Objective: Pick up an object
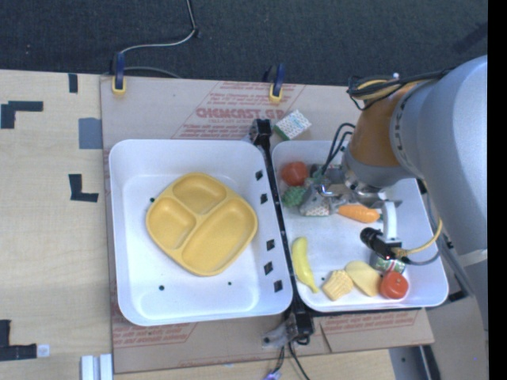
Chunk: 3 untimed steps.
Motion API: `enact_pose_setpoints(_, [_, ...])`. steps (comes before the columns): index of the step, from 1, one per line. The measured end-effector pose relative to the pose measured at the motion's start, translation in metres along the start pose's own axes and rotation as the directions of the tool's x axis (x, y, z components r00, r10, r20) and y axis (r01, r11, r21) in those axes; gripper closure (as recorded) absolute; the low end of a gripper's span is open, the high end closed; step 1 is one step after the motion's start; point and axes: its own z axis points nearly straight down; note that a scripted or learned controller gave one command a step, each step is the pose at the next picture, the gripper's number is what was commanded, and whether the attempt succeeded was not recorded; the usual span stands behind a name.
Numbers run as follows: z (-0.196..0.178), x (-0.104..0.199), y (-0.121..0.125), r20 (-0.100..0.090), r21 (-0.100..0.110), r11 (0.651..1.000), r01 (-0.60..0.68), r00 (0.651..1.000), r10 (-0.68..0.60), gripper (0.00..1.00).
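My gripper (320, 190) is down in the upper left part of the right bin (428, 291), under the grey wrist with the orange band. It sits right beside a red tomato (295, 172) and a green item (292, 198), and something pale and speckled (316, 209) lies just under it. An orange carrot (358, 212) lies just to its right. Nearer the front lie a yellow banana (302, 264), a yellow corn piece (338, 285), a pale yellow piece (363, 277) and a red item (394, 286).
The left bin (127, 236) holds a yellow divided plate (202, 222). A black divider with clips (273, 212) runs between the bins. The arm's cabling and a black fitting (380, 242) hang over the right bin's right side. A small packet (292, 123) lies behind the bins.
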Motion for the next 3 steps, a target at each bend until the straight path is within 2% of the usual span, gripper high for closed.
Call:
enact_pose_setpoints(1, [-0.053,0.005,-0.012,0.000,0.005,1.000,-0.001,1.000,0.001,1.00])
enact_pose_setpoints(2, [-0.079,-0.023,-0.007,0.001,0.005,1.000,-0.002,1.000,0.002,1.00])
enact_pose_setpoints(3, [-0.045,0.004,0.052,0.000,0.006,1.000,0.000,1.000,0.000,1.00])
